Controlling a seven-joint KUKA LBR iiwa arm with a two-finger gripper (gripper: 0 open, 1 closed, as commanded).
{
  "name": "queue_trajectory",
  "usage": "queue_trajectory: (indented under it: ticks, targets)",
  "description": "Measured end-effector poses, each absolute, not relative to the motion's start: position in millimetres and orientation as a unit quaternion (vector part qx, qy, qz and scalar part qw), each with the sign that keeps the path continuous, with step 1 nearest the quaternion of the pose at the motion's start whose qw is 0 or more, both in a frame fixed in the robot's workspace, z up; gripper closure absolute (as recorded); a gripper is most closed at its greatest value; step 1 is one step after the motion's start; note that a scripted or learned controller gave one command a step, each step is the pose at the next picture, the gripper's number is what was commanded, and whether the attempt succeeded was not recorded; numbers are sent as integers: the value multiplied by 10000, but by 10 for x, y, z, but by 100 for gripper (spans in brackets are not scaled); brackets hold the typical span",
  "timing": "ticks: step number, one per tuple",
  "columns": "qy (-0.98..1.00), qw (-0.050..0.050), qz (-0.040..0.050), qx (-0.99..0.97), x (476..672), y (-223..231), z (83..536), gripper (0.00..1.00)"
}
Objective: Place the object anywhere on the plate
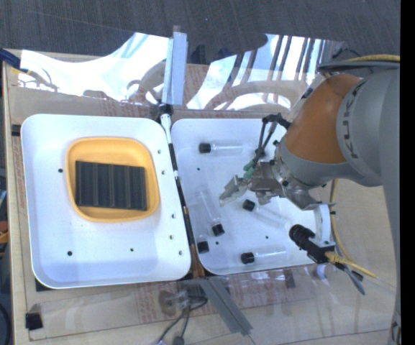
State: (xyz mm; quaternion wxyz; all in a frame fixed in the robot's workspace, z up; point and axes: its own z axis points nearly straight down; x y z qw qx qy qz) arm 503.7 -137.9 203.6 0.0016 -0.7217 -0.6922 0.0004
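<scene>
Now, from the camera above, two white bins sit side by side on the bench. The left bin (pixel 45 250) holds a yellow plate (pixel 85 157) near its middle, a bit toward the far edge. A dark ribbed block (pixel 112 185) lies flat on the plate.

The right bin (pixel 200 131) holds several small clear tubes with black caps. One tube (pixel 218 148) lies near the far edge of this bin. One black cap (pixel 217 229) sits near the left edge, and another cap (pixel 203 246) sits just below it, close to the near left corner. A tube (pixel 259 255) lies along the near edge. One more cap (pixel 248 205) sits near the middle of the bin, just under the gripper.

The grey arm (pixel 365 121) with its orange band (pixel 318 124) reaches in from the right, over the right bin. The gripper (pixel 242 185) hangs over the middle of that bin and points toward the left edge. I cannot tell how its jaws stand, and I cannot tell if anything is between them.

A black knob (pixel 302 237) sticks out below the arm near the near right corner of the right bin.
</scene>
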Motion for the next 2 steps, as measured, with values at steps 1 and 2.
queue_trajectory:
  ticks: [1,2]
  targets:
    - [-8333,21,6,-5528,5139,-1111,1944,0]
    - [-8940,26,9,-4480,5192,-402,1910,0]
